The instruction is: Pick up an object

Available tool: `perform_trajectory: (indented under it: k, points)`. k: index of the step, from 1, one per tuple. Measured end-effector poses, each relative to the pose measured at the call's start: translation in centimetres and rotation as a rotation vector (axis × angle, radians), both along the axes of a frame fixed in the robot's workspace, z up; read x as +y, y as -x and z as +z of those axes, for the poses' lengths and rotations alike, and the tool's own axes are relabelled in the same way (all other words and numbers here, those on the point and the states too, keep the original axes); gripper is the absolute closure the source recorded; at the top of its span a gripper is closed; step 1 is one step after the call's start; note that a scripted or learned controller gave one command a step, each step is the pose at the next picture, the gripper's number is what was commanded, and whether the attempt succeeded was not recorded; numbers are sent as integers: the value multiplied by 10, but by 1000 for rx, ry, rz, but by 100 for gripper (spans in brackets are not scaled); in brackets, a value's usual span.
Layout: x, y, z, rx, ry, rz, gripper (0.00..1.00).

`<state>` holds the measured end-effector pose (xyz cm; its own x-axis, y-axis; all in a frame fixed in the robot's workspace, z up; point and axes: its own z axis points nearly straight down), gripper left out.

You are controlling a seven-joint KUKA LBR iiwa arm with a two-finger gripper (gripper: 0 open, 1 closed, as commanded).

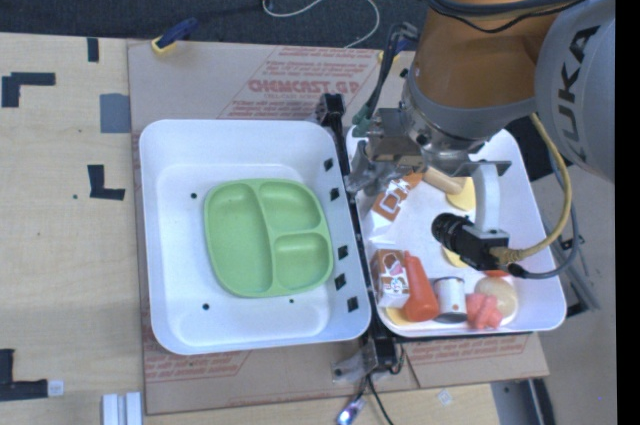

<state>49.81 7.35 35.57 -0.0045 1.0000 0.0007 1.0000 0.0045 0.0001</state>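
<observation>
Carton (390,202), small, orange and white, lies in the right bin (535,213) near its 9 o'clock wall, just at the 6 o'clock side of my gripper (378,171). Its long axis runs roughly from 1 to 7 o'clock, the upper end towards the gripper. There is a dark mark on its pale face that I cannot read.

The gripper hangs low over the bin's 10 o'clock corner, beside the black clips (340,213) between the two bins. I cannot tell from here whether it is wide or narrow, nor whether it touches the carton.

At 2 o'clock of the carton lies a tan stick (440,181), with a yellow piece (462,200) just past it. Towards 6 o'clock sits a brown-and-white packet (393,275), touching a red block (420,299). A small can (450,293) and a pink lump (487,308) follow along the 6 o'clock wall. All four stand apart from the carton, so nothing lies on top of it.

The left bin (180,173) holds a green plate (268,236) with three compartments, about at its middle.

The arm (500,23) reads KUKA on its grey link at 3 o'clock. The cardboard (200,83) under the bins has red print at 12 o'clock, upside down, which I cannot make out surely.
</observation>
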Motion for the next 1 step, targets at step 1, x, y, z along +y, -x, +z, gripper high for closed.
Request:
perform_trajectory:
  k: [1]
  points:
    - [25, 15, 20, 0, 0, 0, 100]
